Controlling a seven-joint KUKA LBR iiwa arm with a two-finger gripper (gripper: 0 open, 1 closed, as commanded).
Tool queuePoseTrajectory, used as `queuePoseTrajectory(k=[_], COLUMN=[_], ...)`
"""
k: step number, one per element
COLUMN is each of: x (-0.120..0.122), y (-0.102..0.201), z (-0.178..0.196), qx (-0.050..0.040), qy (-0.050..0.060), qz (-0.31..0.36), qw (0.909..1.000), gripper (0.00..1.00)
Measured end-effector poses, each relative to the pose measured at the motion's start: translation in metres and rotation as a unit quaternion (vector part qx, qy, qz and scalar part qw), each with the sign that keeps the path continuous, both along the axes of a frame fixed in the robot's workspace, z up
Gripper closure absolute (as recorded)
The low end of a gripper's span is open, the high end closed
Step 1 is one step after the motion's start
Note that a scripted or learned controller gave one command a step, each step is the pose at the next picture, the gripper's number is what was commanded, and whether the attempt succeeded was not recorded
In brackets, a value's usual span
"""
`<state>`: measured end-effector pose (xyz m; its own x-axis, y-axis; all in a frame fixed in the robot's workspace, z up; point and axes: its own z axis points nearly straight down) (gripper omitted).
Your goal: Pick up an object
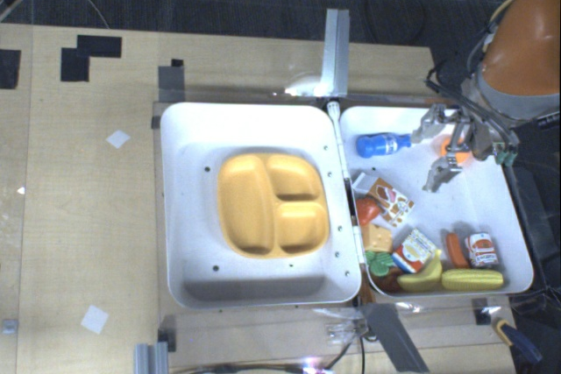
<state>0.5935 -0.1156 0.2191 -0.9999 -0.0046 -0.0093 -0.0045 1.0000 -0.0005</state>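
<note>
— Objects heaped in the shallow white right-hand bin (491,193): where is the two-finger gripper (436,151) relative to them?

— Over the bin's upper part, fingers spread apart, nothing between them. A blue plastic bottle (383,144) lies just to its left.

— And farther out?

— Near the lower rim sit a yellow banana (422,275), a long yellow-green vegetable (473,278) and what may be a small red can (481,249). The white left-hand bin (188,188) holds a yellow divided tray (272,203).
</note>
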Motion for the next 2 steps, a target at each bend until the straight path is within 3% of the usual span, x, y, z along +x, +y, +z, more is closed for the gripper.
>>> queuePoseTrajectory(k=[1,2], x=[-0.004,-0.002], y=[0.046,-0.005], z=[0.085,-0.016], qx=[-0.0006,-0.0005], qy=[-0.004,0.003], qz=[0.065,0.144], qw=[0.9979,0.9896], gripper=[0.00,0.00])
